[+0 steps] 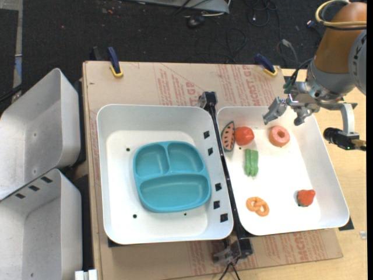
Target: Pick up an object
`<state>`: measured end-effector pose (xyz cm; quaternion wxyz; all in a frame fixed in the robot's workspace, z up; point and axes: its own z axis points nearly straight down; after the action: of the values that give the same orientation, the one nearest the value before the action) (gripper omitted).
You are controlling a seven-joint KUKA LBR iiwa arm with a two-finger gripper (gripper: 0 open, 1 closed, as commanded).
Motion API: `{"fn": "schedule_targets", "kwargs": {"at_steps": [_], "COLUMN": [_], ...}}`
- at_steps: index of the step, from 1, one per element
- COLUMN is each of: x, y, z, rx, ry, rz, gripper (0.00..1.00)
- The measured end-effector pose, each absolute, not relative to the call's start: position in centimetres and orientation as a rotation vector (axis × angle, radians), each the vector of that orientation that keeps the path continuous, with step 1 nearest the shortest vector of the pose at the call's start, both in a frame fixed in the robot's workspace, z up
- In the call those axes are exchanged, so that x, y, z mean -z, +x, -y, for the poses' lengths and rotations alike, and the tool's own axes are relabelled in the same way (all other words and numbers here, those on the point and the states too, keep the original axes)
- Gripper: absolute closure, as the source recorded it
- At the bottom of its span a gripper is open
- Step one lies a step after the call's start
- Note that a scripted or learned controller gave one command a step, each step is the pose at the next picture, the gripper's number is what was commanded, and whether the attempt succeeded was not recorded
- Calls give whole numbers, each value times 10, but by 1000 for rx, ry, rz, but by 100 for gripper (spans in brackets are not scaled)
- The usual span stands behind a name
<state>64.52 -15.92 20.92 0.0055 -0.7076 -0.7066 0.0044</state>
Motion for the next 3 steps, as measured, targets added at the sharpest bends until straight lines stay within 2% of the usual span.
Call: {"fn": "schedule_targets", "kwargs": {"at_steps": [1,3], "x": [-218,-110], "y": [648,633], "z": [159,146], "rx": [-1,-3], "ry": [-2221,-2218], "rz": [2223,2222], "gripper": [0,0]}}
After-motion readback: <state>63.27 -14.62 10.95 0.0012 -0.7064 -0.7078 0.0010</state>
